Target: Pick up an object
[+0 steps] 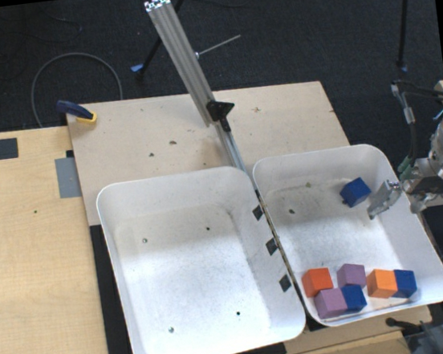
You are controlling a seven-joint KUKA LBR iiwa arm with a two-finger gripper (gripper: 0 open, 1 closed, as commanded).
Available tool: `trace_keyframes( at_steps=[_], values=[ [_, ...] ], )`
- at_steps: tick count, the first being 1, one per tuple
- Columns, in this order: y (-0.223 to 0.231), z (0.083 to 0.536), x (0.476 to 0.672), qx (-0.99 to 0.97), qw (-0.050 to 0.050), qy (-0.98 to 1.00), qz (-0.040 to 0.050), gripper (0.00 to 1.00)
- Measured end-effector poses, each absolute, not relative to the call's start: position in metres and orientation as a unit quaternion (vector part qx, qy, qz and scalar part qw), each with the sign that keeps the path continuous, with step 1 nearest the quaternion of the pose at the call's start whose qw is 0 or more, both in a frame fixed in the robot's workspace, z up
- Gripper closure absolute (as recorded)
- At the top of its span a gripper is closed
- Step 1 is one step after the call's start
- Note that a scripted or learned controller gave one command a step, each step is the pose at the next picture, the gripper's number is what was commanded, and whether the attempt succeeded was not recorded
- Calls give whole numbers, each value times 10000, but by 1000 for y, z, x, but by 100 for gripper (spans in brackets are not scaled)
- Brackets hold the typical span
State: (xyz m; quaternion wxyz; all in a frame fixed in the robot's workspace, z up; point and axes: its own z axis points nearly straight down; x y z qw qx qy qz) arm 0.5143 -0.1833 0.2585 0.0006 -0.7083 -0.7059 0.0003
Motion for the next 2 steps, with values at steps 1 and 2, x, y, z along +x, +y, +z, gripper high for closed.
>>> trace_keyframes(
  at_steps=[1,2],
  values=[
    [-209,90,566,-7066,4,-7076,-2,0],
    [-209,91,636,-7057,-12,-7085,-9,0]
  ],
)
